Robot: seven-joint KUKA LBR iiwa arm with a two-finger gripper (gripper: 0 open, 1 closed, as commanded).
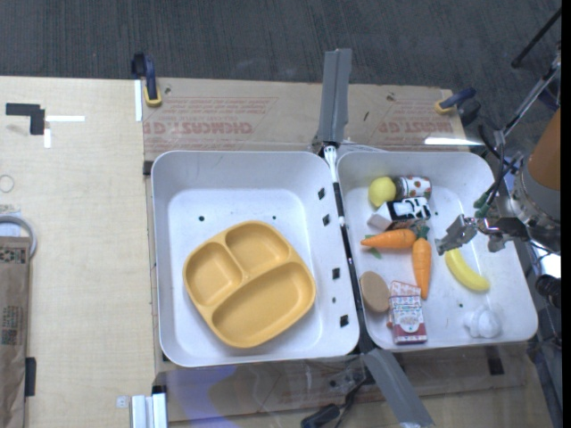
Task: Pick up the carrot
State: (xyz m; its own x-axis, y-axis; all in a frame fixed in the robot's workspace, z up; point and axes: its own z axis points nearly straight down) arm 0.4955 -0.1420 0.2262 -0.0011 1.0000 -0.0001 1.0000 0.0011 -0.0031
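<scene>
In the right bin [526, 324], mid-frame right, the gripper [460, 233] hangs spread and empty. Two carrots lie just left of it: one upright [421, 267], nearest; one lying across [390, 238], further left.

We count two shallow white plastic bins [169, 239], one yellow three-part plate [249, 283], two orange carrots [421, 268], one yellow banana [467, 270], one yellow lemon [382, 191], one red-and-white carton [407, 314].

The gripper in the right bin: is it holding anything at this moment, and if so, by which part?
Nothing is held. The gripper hangs over bare bin floor, between the upright carrot and the banana, with nothing between its fingers.
</scene>
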